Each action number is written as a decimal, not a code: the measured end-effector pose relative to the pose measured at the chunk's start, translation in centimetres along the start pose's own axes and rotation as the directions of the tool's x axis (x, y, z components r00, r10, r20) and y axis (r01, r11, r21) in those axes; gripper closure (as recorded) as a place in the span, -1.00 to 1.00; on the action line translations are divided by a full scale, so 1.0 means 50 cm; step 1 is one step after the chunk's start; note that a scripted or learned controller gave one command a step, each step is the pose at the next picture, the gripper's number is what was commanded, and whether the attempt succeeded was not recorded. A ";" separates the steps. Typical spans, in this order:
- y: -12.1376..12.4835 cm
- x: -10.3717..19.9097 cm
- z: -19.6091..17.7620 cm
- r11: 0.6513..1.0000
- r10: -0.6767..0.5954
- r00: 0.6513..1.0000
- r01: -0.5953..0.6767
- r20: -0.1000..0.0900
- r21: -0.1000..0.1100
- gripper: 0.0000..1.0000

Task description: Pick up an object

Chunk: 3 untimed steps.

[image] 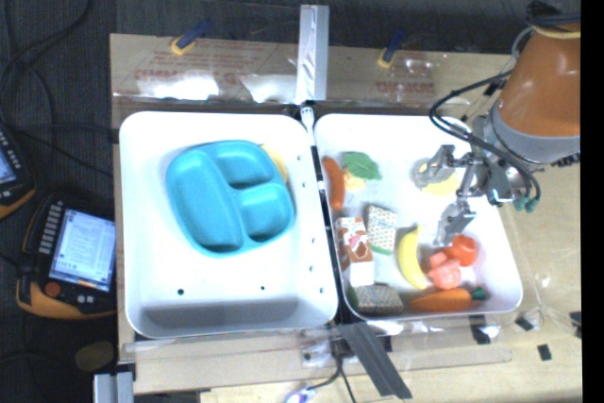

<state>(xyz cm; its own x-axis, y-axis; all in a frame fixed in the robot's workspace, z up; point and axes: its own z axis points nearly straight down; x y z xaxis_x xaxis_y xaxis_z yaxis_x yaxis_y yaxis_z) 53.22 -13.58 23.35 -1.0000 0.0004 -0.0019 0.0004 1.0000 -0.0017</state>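
camera view: gripper (445,195) sits over the right bin (503,297), right-centre of frame, fingers spread apart, nothing between them. One finger (431,169) is up near a small yellow piece (442,185), the other finger (455,222) points down at the red tomato (461,250)

No object is named in the task, so my guess at the target is that tomato, lower right of the right bin, just beside a second reddish piece (445,275) and above the carrot (442,300). Looks like plastic toy food: probably light, rigid, smooth and rounded, so likely to squirt out of a two-finger pinch. I'd close across its widest part, fingers low on the sides, not near the top

Rest of right bin: banana (410,258) at centre-bottom, green leafy piece (361,167) upper left, orange sausage-like piece (333,184) along the left wall, small printed cartons (354,241) and a patterned packet (382,226) in the middle, a dark mesh item (378,298) at the bottom edge. Crowded, so neighbours may get nudged

Left bin (151,297), left-centre of frame: blue divided tray (229,195), something yellow (277,163) poking out behind its upper right edge, can't tell what
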 end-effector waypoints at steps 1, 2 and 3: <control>-0.006 0.022 0.246 0.941 0.340 0.941 -0.340 -0.003 0.000 -1.00; -0.036 -0.032 0.166 0.650 0.760 0.650 -0.760 0.000 0.003 -1.00; 0.058 -0.184 0.247 0.407 0.914 0.407 -0.913 0.001 0.005 -1.00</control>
<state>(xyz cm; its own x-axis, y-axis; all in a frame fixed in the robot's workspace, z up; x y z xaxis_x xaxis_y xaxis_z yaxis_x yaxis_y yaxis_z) 62.43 -10.69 11.03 -0.4064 0.9137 -0.0033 0.9137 0.4064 -0.0039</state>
